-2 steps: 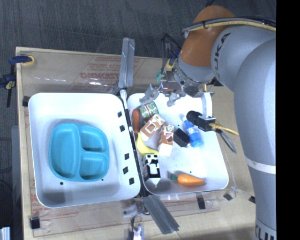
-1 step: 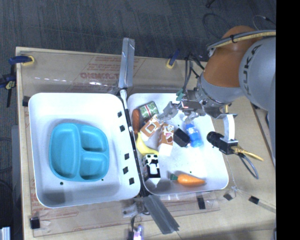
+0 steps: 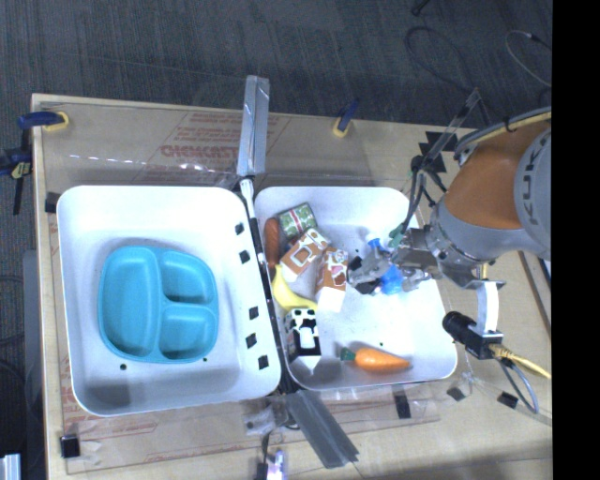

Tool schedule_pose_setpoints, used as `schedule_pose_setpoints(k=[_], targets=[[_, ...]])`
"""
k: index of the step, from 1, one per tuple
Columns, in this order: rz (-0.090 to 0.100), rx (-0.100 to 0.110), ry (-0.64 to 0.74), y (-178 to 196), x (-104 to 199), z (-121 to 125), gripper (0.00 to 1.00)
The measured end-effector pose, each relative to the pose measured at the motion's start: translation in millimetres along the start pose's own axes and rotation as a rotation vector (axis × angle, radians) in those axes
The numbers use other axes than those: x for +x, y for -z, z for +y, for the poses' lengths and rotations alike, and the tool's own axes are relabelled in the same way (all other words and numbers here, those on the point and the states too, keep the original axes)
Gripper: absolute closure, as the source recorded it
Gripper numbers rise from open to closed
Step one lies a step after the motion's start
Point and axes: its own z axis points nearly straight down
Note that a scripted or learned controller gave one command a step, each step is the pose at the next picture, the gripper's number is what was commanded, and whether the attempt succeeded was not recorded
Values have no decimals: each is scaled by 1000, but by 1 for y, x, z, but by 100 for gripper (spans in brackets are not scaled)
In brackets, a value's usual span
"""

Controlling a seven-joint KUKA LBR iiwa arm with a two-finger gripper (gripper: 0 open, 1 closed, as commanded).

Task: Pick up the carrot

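Approaching: my gripper (image 3: 367, 272) hovers mid right bin (image 3: 427, 323); grip state I cannot tell.
Carrot (image 3: 380, 358): near front wall, untouched.
Method: descend centred, straddling its width.

The surface (image 3: 525, 412) is pale wood, evenly lit. Beyond its far edge lies dark grey carpet (image 3: 141, 47). Blue clamps (image 3: 42, 120) grip the surface's far left corner, and black cables (image 3: 450, 28) run over the carpet near its far right.
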Motion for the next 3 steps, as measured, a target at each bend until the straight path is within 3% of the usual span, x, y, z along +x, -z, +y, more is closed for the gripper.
schedule_pose_setpoints(k=[1,3], targets=[[1,0,64,-55,-9,-33,0],[3,-1,224,-103,-18,-31,0]])
